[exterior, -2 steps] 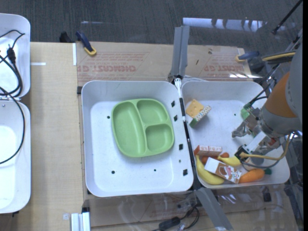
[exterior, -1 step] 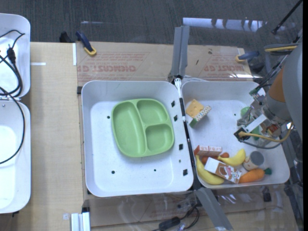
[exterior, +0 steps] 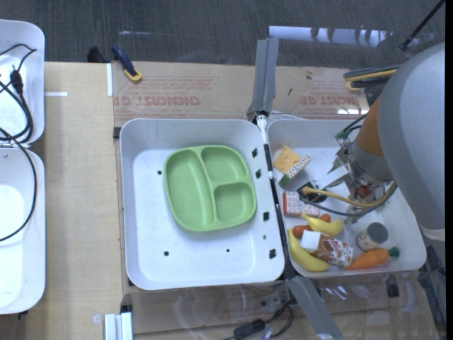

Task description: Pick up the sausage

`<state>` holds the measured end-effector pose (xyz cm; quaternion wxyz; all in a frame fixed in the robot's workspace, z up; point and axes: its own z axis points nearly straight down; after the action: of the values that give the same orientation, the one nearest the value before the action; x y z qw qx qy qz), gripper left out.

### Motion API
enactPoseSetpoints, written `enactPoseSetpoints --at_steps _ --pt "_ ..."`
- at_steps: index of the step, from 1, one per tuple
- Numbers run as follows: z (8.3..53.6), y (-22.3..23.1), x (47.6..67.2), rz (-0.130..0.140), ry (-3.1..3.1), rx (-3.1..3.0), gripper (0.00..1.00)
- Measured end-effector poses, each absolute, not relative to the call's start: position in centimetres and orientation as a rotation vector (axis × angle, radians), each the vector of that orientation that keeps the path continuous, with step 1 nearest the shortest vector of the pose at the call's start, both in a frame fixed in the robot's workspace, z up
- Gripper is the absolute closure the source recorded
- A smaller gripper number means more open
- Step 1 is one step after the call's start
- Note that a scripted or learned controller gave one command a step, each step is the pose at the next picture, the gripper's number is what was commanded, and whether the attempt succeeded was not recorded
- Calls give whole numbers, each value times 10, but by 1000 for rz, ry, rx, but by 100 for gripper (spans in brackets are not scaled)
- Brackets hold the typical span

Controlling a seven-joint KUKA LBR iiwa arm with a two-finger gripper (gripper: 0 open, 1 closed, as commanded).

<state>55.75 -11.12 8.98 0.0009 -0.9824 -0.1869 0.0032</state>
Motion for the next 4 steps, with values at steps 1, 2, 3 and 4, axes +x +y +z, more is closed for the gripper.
enactPoseSetpoints --at_steps 1,2,3,4 --pt "91 -112 636 8 -565 -3090 0" --pt "191 -60 614 6 -718 -3059 0" --pt "147 -99 646 9 -609 -3082 0" --pt "121 -106 651 8 -323 -3124 0"
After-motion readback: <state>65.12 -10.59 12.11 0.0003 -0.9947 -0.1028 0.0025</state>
